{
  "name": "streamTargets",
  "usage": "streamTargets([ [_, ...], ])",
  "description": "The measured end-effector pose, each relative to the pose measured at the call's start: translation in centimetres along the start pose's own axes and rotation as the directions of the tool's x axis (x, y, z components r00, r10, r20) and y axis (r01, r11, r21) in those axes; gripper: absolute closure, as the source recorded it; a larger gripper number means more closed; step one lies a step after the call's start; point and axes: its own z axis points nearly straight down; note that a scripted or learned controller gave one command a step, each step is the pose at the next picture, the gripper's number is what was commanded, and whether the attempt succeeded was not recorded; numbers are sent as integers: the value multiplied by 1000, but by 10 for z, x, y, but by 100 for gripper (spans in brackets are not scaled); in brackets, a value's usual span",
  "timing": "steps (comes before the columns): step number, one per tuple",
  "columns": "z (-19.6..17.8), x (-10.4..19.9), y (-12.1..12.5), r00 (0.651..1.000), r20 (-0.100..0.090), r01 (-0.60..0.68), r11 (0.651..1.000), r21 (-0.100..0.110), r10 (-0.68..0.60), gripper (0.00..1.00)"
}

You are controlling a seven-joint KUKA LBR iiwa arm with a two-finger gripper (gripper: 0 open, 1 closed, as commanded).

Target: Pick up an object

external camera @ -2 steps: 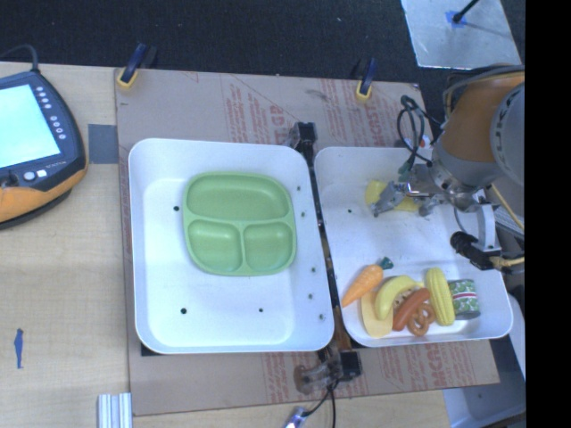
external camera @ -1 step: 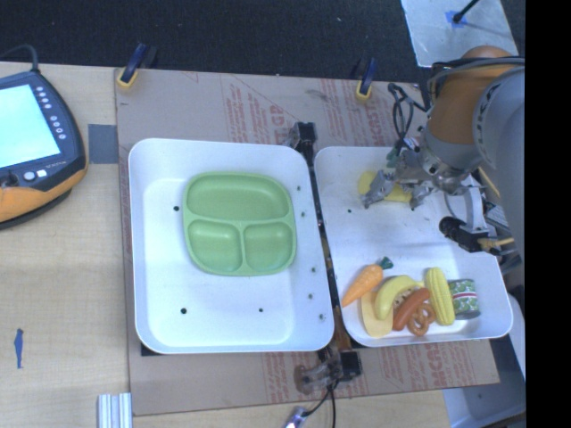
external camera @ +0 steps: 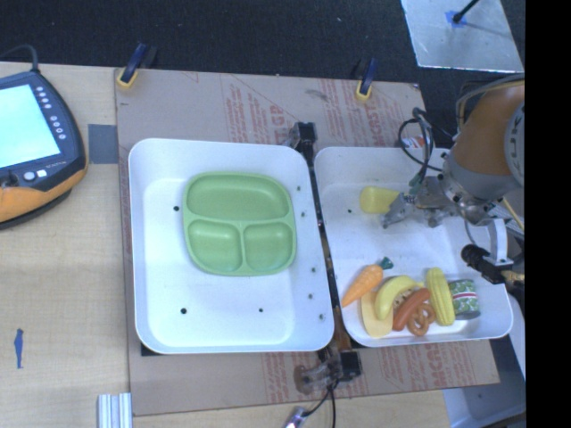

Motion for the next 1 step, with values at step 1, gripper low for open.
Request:
streamTargets([
  [1, 0, 34, 42, 1000, -3, 2, 1000, 7, -2, 0],
])
